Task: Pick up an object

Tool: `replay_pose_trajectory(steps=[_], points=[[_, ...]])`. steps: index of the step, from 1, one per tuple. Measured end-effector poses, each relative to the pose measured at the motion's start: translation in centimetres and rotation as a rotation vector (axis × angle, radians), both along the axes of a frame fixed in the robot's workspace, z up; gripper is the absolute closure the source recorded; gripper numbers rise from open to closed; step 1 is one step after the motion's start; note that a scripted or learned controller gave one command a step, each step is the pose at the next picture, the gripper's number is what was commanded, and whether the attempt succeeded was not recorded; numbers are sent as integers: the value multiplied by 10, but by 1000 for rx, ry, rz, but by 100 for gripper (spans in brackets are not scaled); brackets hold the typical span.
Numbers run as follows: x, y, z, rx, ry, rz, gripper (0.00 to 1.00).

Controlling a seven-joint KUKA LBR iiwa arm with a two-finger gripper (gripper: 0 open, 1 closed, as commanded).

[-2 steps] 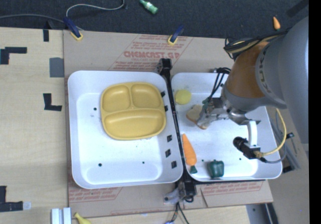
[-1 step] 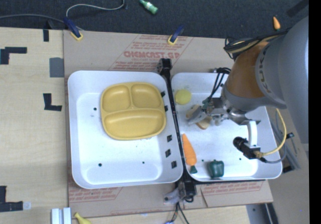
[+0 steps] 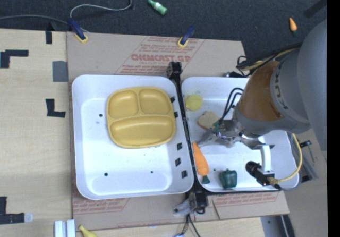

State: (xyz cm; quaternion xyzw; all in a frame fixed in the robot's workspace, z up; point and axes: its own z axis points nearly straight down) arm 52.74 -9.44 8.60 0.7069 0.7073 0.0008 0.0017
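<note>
The right bin (image 3: 281,185) holds a yellow round fruit (image 3: 194,102), a tan bread-like piece (image 3: 207,120), an orange carrot (image 3: 200,160) and a green pepper (image 3: 228,178). My gripper (image 3: 211,133) is low in this bin, just below the tan piece and above the carrot's top end. Its fingers look spread apart, one beside the tan piece and one pointing toward the bin divider, with nothing between them. The grey arm with its orange band (image 3: 260,100) covers the bin's right half.
In the left bin (image 3: 85,140) lies a yellow divided plate (image 3: 141,116). A black divider (image 3: 183,124) separates the bins. A black and white part with a yellow cable (image 3: 263,169) hangs off the arm near the pepper.
</note>
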Motion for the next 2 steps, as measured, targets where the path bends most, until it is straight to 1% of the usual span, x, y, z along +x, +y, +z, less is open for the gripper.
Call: replay_pose_trajectory(steps=[1,2], points=[[49,1,0,0,0,0,0],[49,0,10,-1,0,0,100]])
